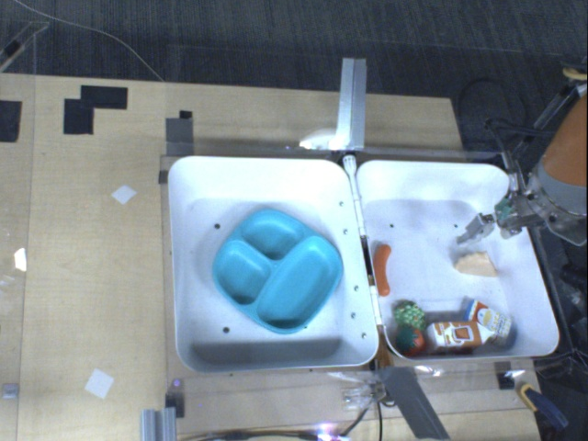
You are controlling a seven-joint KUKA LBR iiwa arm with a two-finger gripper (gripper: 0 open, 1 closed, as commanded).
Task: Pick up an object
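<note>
The right bin holds several small items. A pale tan wedge lies toward its right side. An orange-red sausage-shaped piece lies along the left wall. At the front sit a green knobbly toy, a red-and-white carton and a small colourful pack. My gripper hangs over the right side of this bin, just above and slightly left of the tan wedge, with nothing seen in it. The left bin holds a blue divided plate.
A metal post stands behind the seam between the bins. The arm's orange band and cables sit beyond the right bin's far right corner. The wooden bench stretches to the left.
</note>
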